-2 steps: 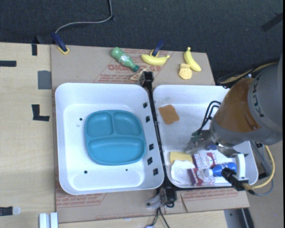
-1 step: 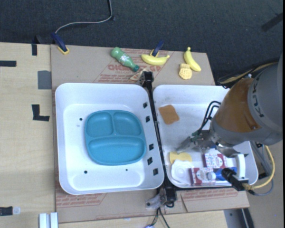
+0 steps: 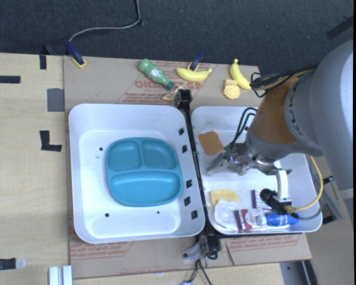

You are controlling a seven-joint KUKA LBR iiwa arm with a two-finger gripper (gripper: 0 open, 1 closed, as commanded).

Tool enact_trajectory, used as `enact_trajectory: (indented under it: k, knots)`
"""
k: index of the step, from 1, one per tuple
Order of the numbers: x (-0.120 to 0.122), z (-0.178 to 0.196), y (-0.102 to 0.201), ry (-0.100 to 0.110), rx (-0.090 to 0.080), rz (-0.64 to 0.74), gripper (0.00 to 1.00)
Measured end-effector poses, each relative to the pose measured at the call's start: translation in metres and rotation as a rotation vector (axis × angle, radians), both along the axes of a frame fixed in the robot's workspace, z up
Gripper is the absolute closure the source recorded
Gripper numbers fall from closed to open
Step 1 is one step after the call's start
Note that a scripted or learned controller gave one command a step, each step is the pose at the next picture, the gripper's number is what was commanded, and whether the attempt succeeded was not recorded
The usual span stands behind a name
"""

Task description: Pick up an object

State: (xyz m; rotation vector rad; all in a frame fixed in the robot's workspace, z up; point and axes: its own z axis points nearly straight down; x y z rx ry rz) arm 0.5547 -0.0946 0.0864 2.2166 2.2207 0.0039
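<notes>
I see the cardboard sheet lying flat on a pale wooden bench, with black tape marks on the wood to the sheet's left. Beyond the sheet's far edge runs dark grey carpet, crossed by a thin pale cable. The light looks even and soft.

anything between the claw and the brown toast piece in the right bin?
In the camera view, no: just bare white bin floor between the claw and the brown toast piece, which lies up and left of the claw's tips, apart from them.
</notes>
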Motion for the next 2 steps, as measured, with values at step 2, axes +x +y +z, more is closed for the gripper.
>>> enact_trajectory:
  k: [2]
  knots:
    - [0.110, -0.001, -0.004, 0.002, 0.000, 0.000, 0.00]
